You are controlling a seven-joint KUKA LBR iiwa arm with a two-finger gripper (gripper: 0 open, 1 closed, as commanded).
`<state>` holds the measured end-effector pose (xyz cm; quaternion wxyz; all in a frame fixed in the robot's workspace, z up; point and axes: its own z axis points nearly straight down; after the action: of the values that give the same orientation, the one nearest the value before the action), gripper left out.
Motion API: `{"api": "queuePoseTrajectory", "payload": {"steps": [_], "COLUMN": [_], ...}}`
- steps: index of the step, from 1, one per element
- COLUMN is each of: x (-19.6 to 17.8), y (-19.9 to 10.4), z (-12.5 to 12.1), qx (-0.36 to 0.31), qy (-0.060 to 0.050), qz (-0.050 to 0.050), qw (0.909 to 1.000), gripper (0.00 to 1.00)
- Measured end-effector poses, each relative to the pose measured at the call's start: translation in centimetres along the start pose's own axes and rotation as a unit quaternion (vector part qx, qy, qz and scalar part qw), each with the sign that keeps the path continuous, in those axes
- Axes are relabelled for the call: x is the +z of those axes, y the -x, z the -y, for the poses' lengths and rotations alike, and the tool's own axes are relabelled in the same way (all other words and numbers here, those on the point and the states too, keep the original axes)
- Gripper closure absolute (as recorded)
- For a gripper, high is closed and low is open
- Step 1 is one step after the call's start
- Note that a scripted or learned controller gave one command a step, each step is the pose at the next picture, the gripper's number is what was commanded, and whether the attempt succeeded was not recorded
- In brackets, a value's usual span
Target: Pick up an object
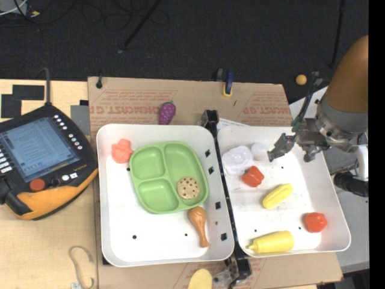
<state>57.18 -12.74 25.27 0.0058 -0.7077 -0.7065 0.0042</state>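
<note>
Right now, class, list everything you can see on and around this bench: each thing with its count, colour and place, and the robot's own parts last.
Bins: 2, white, side by side on the bench.
Divided tray: 1, green, left bin.
Cookie: 1, tan, in the tray's lower right compartment.
Drumstick: 1, brown, left bin, below the tray.
Pink toy: 1, left bin's upper left corner.
White lumps: 2, right bin's upper left.
Pepper: 1, red-orange, right bin.
Corn: 1, yellow, middle of the right bin.
Tomato: 1, red, right bin's lower right.
Bottle: 1, yellow, right bin's front edge.
Grapes: 1, purple, on cardboard behind the bins.
Pendant: 1, grey and orange, left of the bins.
Gripper: 1, dark, above the right bin's upper part.
</note>
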Motion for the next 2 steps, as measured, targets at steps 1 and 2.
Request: {"api": "queuePoseTrajectory", "payload": {"steps": [1, 2], "x": [-0.7, 4.1], "y": [0.0, -0.3], "z": [-0.2, -1.1], "qx": [-0.001, -0.002], "qy": [0.006, 0.004], "qz": [0.001, 0.001], "qw": [1.0, 1.0], "gripper": [0.0, 0.0]}}
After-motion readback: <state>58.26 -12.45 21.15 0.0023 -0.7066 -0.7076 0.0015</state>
